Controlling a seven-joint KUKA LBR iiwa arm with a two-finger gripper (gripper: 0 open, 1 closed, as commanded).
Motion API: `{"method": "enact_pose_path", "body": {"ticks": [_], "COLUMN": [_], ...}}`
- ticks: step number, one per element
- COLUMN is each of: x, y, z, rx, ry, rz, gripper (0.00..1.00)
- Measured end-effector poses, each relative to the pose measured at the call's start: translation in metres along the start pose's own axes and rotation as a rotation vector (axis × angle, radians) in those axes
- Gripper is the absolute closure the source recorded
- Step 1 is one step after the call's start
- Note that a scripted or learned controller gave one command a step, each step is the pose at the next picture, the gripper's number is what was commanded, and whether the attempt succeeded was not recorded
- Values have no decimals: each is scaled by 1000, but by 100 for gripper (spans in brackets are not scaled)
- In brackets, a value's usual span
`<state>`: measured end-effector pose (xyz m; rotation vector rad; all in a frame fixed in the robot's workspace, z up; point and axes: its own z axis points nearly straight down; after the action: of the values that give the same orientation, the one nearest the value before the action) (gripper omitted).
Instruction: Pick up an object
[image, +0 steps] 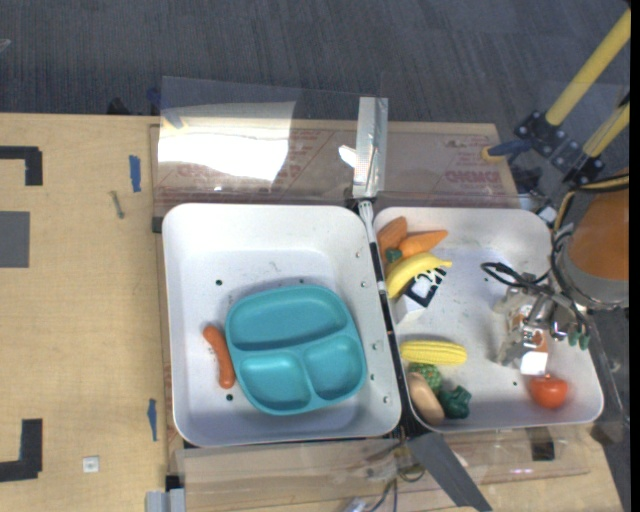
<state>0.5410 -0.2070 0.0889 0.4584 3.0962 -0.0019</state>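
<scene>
Sitting over the right-hand shallow white bin (470, 225), the grey arm with the orange band (603, 240) is reaching in from the right edge, and its two-finger gripper (530, 335) is hanging low near that bin's right side. Honestly can't tell how far the tool is spread or whether anything is caught in it, too much metal clutter and blur there. A small round red tomato (548, 390) is lying just below the gripper on the bin floor. Over by the divider, an orange carrot (412, 241) and a yellow banana (415, 272) are piling together near the top, a yellow corn cob (432, 352) is resting lower down, and a tan potato-looking piece (426, 400) is sitting beside a dark green broccoli floret (455, 401). The left-hand shallow white bin (200, 240) is holding a teal three-compartment plastic tray (294, 346), with an orange-red sausage (220, 355) lying just beside its left edge.
</scene>
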Motion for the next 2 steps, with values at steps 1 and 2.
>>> {"method": "enact_pose_path", "body": {"ticks": [1, 2], "x": [13, -21], "y": [6, -11], "z": [0, 1], "rx": [0, 0], "ry": [-1, -1], "rz": [125, 2], "gripper": [0, 0]}}
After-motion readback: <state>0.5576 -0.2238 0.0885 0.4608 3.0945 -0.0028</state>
